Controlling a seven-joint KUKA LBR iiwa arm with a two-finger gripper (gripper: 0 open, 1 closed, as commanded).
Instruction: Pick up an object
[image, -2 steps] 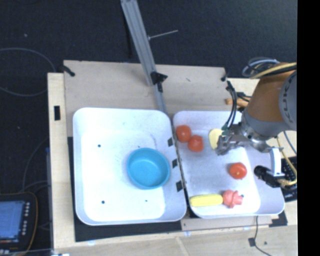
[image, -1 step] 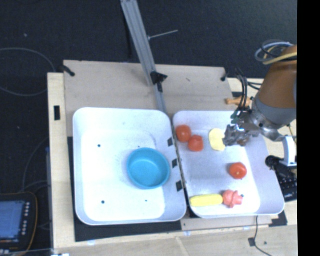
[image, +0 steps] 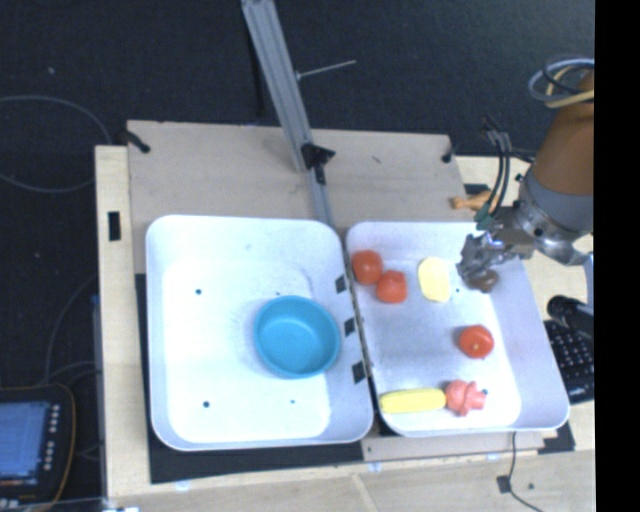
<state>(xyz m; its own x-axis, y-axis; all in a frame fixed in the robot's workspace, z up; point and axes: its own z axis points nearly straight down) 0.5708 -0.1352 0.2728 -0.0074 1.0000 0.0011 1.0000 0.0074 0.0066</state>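
Note:
The right bin (image: 525, 300) holds two red tomato-like pieces (image: 367, 266) (image: 391, 287) near its left wall, a pale yellow lump (image: 434, 280), another red piece (image: 476, 341), a yellow banana-shaped piece (image: 411, 401) and a pink toy (image: 464, 396) at the front. My gripper (image: 482, 268) hangs over the right bin's upper right part, just right of the pale yellow lump. Nothing shows between its fingers.
The left bin (image: 200, 260) holds a blue bowl (image: 295, 336). A grey metal pole (image: 285, 100) slants up from between the bins. A keyboard (image: 570, 345) lies off the bench's right edge, and a small screen (image: 30, 440) sits at the lower left.

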